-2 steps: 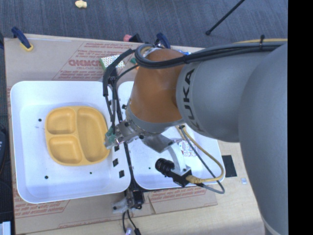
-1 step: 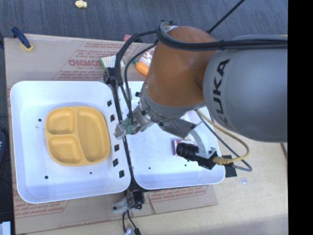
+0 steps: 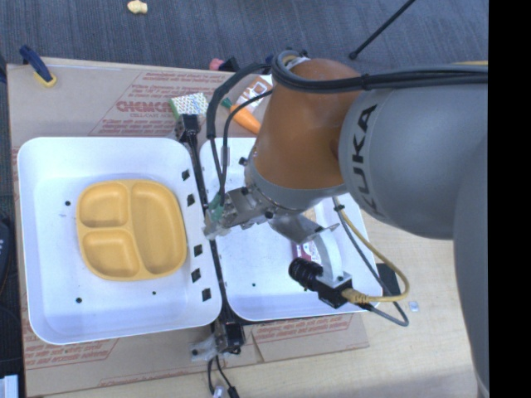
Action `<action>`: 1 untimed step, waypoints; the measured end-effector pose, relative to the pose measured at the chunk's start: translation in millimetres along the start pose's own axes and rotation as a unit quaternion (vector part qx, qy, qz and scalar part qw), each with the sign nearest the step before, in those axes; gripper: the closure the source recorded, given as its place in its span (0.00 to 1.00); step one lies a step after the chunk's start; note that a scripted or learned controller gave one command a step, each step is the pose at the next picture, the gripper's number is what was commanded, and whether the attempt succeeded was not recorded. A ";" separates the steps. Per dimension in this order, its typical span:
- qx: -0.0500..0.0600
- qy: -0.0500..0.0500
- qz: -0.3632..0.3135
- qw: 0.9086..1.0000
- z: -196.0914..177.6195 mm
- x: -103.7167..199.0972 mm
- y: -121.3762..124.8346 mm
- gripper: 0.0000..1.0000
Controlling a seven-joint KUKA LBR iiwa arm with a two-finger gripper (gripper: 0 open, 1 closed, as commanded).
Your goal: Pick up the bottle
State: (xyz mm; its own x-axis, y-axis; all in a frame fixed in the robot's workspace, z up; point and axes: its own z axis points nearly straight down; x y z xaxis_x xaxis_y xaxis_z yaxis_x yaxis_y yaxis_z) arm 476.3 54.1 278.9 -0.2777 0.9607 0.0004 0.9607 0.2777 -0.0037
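**Now: arm low over the right bin, grip unreadable**

Nearest me, a black clip and loose cables [image 3: 220,340] sit where the two bins meet, on the cardboard sheet [image 3: 307,338] under them. Just past that, a black connector with a yellow cable [image 3: 319,282] hangs off the wrist over the right bin [image 3: 265,301].

In the left bin [image 3: 41,222] I see a yellow divided tray [image 3: 131,226], three compartments, lying flat, well apart from the arm.

The arm [image 3: 390,164] comes in from the right, and its orange band [image 3: 303,127] covers most of the right bin. The gripper [image 3: 245,212] is down near that bin's left wall, by the strip between the bins. The wrist blocks it, so I cannot tell if it is spread, closed or pinching anything.

The bottle [image 3: 309,245]: I read it as the clear thing with a pinkish label lying in the right bin, just beside the wrist and mostly hidden. I am not sure of it, and I cannot tell if it touches the gripper.

Farther back, an orange object [image 3: 245,119] pokes out behind the band at the bin's far edge, with a green-and-white patterned piece [image 3: 189,104] beside it. A blue clamp [image 3: 37,65] sits at the cardboard's far left corner. A small yellow scrap [image 3: 137,7] lies on the grey carpet [image 3: 83,15] beyond.
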 end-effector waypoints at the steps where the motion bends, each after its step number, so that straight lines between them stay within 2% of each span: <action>1: 0.001 0.000 0.072 0.997 24.6 -8.8 -2.6 1.00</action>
State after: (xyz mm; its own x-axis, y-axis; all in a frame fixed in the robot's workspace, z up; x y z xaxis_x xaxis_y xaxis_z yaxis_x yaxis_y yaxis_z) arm 476.2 44.9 254.3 -0.1369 0.9906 0.0006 0.9906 0.1369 -0.0048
